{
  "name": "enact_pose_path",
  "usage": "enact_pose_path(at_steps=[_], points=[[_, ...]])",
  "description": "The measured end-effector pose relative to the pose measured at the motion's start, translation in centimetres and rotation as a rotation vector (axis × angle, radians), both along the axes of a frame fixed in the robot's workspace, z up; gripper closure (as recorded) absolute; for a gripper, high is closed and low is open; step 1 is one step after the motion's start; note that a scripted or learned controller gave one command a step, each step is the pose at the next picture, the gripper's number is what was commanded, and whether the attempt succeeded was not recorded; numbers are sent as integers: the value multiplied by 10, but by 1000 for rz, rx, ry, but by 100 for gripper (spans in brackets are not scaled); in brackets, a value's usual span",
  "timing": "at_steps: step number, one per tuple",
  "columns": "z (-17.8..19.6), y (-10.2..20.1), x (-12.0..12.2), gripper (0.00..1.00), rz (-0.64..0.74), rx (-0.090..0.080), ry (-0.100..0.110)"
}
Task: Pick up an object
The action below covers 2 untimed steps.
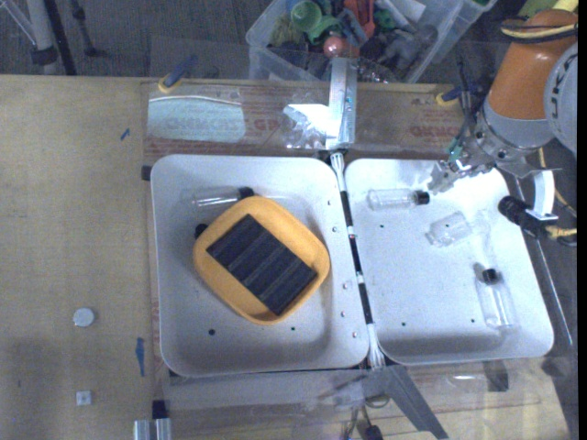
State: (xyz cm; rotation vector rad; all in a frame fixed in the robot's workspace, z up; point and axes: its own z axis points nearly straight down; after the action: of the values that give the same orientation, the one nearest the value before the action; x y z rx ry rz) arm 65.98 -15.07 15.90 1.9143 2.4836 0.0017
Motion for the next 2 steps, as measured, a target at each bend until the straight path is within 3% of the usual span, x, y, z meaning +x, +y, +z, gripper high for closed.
enact_pose_path(at_steps=[1, 2], points=[[0, 0, 0, 0, 0, 0, 0], [-70, 41, -77, 0, 194, 2, 2]])
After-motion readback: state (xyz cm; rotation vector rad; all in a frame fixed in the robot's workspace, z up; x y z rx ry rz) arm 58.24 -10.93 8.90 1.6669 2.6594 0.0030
